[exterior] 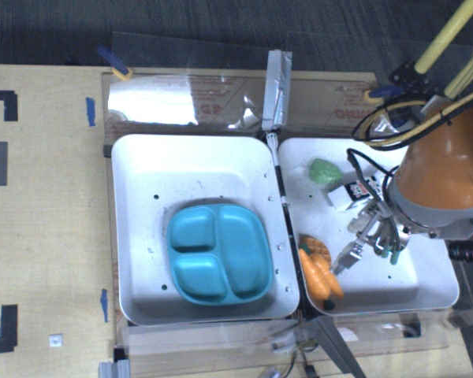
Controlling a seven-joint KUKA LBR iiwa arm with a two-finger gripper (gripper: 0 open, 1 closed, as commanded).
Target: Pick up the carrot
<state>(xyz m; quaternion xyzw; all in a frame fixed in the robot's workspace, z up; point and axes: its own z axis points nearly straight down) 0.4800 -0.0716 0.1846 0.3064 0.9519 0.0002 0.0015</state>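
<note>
The carrot lies in the right bin, against its left wall near the front corner. The tool hovers just beside it; whether it is released or clenched I cannot tell. Risk: the wall could block 1 side of a grasp, so the carrot slips out.

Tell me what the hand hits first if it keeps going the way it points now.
Probably the carrot. The hand angles down-left toward it in the right bin, with bare bin floor between them; height above the floor is unclear.
</note>
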